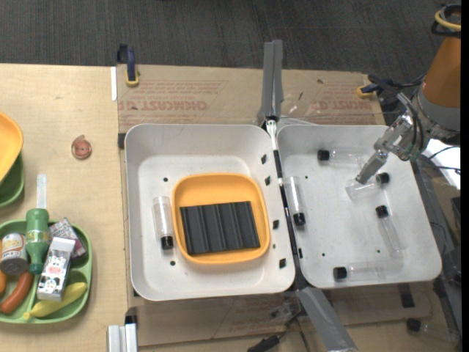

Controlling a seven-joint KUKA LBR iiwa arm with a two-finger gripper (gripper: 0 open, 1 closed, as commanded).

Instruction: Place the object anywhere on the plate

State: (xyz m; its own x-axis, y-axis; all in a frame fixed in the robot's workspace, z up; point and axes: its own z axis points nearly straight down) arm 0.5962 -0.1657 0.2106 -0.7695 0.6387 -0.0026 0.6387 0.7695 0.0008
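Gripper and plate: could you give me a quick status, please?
Gripper low in right bin, over a clear tube. Orange plate in left bin, carrying a black ridged block.

My claw (pixel 366 176) hangs over the right bin (pixel 322 262), near its far right corner, its tip at a clear tube (pixel 362 189) lying there. The left bin (pixel 139 196) carries an orange plate (pixel 220 184) at its middle, a dark ribbed slab (pixel 219 226) on it.

Setting: you are looking at a robotics lab. Evidence: wooden desk (pixel 58 108) on grey office carpet (pixel 220 13); two white bins (pixel 139 196) clamped over taped cardboard (pixel 190 97); toy food on a green tray (pixel 73 299); grey-and-orange robot arm (pixel 443 86).
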